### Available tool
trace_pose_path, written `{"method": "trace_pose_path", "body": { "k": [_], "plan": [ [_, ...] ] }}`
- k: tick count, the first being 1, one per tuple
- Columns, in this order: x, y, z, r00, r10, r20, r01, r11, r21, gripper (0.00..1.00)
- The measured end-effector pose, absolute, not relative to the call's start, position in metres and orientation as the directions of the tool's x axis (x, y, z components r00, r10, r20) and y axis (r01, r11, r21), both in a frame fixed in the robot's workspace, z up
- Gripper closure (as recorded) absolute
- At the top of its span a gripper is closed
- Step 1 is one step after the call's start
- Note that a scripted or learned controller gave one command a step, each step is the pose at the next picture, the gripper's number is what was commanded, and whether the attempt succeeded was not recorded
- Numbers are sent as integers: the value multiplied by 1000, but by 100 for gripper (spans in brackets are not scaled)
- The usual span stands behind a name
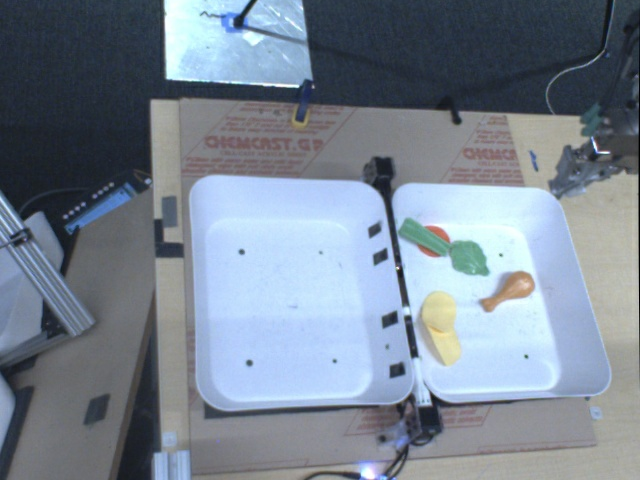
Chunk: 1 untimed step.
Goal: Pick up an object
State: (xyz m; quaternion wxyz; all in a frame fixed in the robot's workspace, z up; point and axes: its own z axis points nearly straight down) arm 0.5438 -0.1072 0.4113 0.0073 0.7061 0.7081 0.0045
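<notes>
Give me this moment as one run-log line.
gripper: at right edge, outside bins | right bin: green toy, red piece, drumstick, yellow toy | pick: not started

Place: a robotics lab bench.
Bench top: printed cardboard sheet [265, 138] under two white bins [290, 388].
Left edge: aluminium framing [40, 278].
Far edge: loose cables [575, 63], dark carpet [80, 68].

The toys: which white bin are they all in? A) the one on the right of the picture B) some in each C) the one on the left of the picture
A: the green toy, the red piece under it, the orange drumstick and the yellow toy all lie in the right bin, none in the left bin.
</notes>
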Motion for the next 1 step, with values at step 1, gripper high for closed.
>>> {"method": "trace_pose_path", "body": {
  "k": [1],
  "plan": [
    [568,-63,304,-8,1000,2,1000,8,-5,100]
  ]
}}
